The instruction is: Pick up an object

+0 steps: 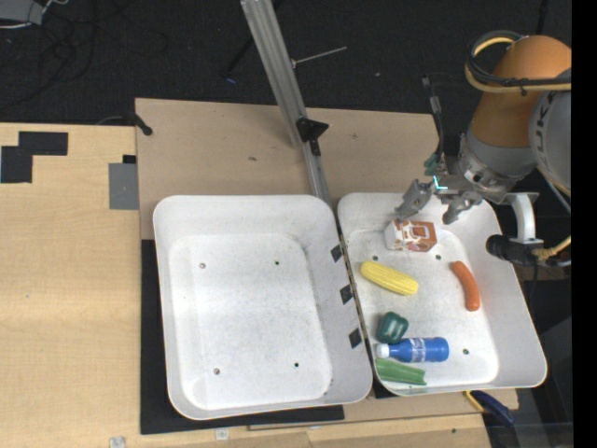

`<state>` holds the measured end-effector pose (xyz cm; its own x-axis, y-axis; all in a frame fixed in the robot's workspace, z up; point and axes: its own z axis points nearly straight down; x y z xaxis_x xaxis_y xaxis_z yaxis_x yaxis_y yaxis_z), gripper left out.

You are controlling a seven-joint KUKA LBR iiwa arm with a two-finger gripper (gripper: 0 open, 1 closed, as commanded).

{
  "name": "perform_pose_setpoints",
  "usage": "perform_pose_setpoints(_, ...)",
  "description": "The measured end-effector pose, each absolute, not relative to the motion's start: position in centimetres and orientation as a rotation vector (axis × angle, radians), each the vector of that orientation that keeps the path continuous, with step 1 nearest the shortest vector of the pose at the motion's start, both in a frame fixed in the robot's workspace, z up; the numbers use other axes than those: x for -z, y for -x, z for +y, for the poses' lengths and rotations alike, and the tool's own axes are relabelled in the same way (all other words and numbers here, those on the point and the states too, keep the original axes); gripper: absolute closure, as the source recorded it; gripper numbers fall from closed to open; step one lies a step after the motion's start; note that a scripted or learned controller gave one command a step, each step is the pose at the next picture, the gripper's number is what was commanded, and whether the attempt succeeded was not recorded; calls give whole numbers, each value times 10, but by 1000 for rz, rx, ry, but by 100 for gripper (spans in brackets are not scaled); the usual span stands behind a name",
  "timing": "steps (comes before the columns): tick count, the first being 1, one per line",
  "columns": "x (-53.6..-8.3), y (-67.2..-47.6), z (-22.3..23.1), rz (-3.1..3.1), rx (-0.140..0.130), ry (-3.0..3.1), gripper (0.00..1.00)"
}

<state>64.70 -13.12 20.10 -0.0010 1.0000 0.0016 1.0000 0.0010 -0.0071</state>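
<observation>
- Two shallow white bins sit side by side on the bench [233,147]; left bin [187,222], right bin [508,343]
- Six items lie in the right bin, all on its floor
- Gripper [435,201] hangs over the far part of the right bin, at the end of the grey arm [499,152] with its orange band [527,63]
- Gripper fingers [411,197] are spread apart, nothing between them; one tip left, one tip right, a gap visible between
- Red-and-white packet [413,235] lies just below the gripper tips, near the far left corner of the bin; the left fingertip is close above its upper edge, contact cannot be judged
- Yellow corn cob [389,278] lies just nearer than the packet, long axis slanting down to the right
- Orange-red sausage [467,285] lies to the right of the corn, apart from it, roughly lengthwise down the bin
- Dark green pepper [392,326] sits nearer the front, below the corn
- Blue bottle [415,350] with a white cap lies on its side just beside the pepper, cap pointing left
- Green flat piece [401,372] lies at the front rim, just beside the bottle
- Slanted metal rail [280,82] crosses the bench behind the bins
</observation>
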Motion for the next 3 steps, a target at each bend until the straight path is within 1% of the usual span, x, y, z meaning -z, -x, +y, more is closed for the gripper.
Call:
perform_pose_setpoints(1,-204,-648,-131,-2223,-3,2216,0)
perform_pose_setpoints(2,-151,-640,-123,-2219,-7,2214,0)
perform_pose_setpoints(3,-120,-644,-125,-2230,10,2230,0)
